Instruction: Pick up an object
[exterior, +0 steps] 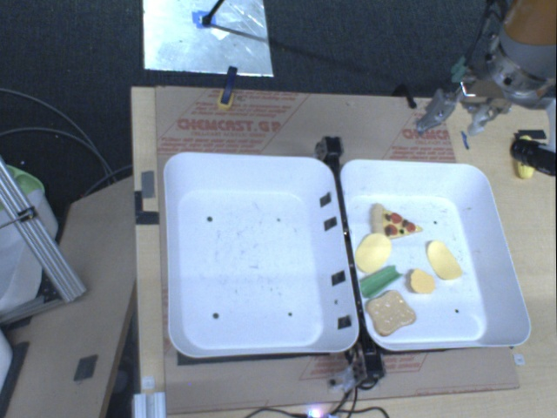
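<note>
Yellow, green and tan toy foods lie in the right bin's (496, 233) left half: a pizza slice (393, 221), chips (444, 259), a green piece (379, 279), toast (390, 312). The gripper (448, 107) hangs beyond that bin's far edge, well apart from them, fingers spread, holding nothing.

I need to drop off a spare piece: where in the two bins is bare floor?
The left white bin is bare wall to wall. In the right white bin, the toy foods crowd the left-centre, from pizza slice to brown toast; its far-right strip stays free.
</note>
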Motion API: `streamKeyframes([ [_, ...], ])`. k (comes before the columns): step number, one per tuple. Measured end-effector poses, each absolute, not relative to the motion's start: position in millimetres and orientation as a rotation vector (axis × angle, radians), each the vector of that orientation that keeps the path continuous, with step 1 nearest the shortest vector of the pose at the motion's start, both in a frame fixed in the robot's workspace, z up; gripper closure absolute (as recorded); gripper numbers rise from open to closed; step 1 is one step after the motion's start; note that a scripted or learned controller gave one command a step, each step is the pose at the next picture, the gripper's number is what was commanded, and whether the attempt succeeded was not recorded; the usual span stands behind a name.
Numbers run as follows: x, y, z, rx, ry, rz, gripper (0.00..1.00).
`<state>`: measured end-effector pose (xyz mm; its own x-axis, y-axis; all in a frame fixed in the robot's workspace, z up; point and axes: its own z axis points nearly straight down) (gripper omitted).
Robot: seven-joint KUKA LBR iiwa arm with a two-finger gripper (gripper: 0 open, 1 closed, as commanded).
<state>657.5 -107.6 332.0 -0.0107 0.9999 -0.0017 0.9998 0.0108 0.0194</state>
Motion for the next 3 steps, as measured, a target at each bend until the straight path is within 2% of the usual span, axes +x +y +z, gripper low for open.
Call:
streamKeyframes([
  [1,665.1,-79.7,528.5,2.200,2.218,0.022,0.00],
  [2,623.7,27.4,536.9,2.205,2.236,0.008,0.00],
  [3,625.5,20.7,547.2,2.209,2.227,0.008,1.00],
])
